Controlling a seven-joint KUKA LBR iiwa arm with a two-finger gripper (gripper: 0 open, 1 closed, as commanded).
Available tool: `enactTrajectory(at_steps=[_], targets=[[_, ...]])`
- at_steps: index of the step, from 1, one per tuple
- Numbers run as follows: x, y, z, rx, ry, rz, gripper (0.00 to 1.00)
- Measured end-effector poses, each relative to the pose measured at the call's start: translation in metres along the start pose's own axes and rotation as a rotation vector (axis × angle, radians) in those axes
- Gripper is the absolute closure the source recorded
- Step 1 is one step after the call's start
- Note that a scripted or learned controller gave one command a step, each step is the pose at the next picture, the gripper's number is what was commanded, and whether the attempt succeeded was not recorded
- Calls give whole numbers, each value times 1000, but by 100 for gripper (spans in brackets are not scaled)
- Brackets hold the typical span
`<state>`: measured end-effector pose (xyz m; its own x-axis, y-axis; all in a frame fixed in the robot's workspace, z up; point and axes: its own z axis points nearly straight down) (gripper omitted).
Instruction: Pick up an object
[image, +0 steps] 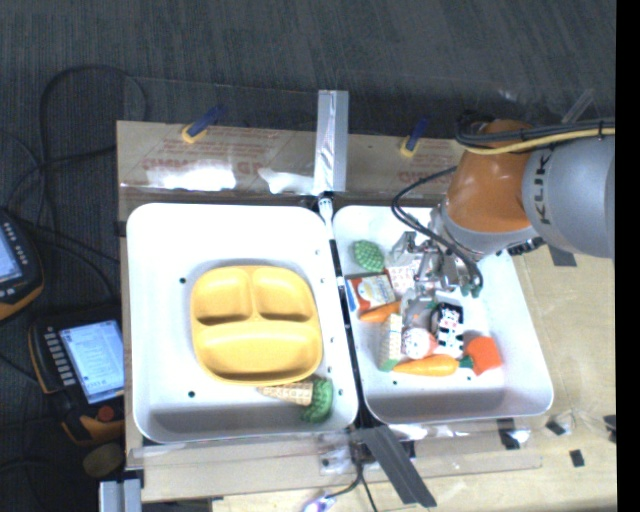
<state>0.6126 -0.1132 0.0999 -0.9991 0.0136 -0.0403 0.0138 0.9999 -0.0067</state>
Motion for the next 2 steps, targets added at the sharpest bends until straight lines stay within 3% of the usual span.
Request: enactTrajectory(at_steps=[1, 2], targets=[[70, -19, -1, -1, 0, 181, 0], [92, 17, 6, -2, 24, 270, 0]])
